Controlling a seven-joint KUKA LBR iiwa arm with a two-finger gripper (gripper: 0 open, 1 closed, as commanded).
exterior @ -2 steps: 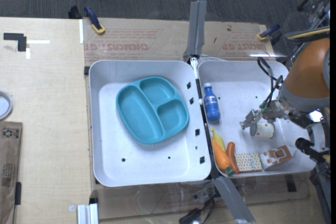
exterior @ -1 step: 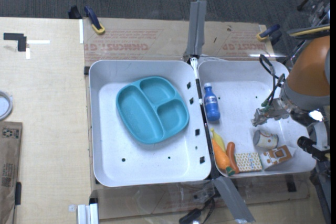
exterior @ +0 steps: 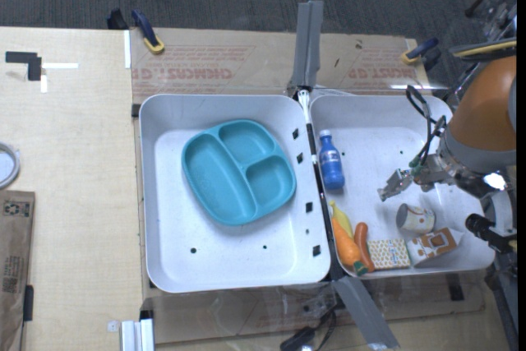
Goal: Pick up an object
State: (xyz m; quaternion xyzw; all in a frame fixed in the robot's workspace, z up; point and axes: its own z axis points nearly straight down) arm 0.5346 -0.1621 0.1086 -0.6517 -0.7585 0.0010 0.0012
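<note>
Two shallow white plastic bins sat side by side on a pale wooden bench, with the left bin holding a teal plastic divided plate lying flat near its middle. The right bin held the smaller items. The grey arm with its orange band reached in from the right, its two-finger gripper hanging over the right bin's middle, just above a small white cup; the fingers stood slightly apart with nothing visibly between them.

A blue plastic bottle with a white cap lay against the bin's left wall, well apart from the gripper. Below it, along the same wall, an orange carrot-shaped toy lay beside a smaller red-orange piece. Near the front wall rested a tan speckled rectangular pad and, just beside it, a small brown-and-white carton.
</note>
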